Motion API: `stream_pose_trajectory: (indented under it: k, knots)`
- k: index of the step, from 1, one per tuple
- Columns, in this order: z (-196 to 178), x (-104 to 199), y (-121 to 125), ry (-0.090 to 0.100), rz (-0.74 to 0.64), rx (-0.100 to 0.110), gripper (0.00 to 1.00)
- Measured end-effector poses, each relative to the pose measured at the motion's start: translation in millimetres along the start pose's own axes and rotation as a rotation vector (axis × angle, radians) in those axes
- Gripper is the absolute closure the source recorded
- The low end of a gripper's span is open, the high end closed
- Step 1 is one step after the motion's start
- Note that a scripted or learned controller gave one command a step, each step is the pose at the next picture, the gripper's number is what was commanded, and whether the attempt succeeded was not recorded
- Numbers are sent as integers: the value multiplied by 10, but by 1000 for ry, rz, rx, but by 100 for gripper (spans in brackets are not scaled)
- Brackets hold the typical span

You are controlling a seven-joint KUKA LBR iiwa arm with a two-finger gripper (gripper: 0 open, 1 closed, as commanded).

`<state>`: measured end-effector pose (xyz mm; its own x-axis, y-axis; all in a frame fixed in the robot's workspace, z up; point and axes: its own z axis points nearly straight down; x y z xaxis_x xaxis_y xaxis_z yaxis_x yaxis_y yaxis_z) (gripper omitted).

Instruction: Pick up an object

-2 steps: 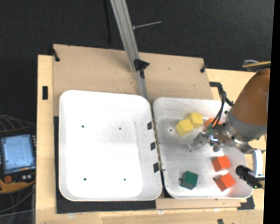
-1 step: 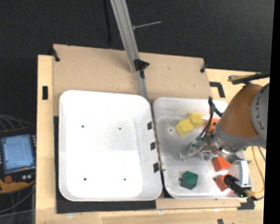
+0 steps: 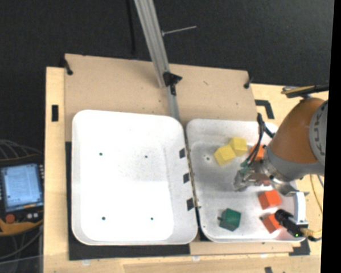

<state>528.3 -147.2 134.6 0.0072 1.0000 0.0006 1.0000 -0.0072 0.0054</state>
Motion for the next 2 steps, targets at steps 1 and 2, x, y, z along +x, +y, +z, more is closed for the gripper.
stream_pose_trajectory:
  k: [1, 2]
  knots:
    - [-475, 22, 99, -2, -10, -2, 100]
    - [-1106, 54, 84, -3, -11, -4, 100]
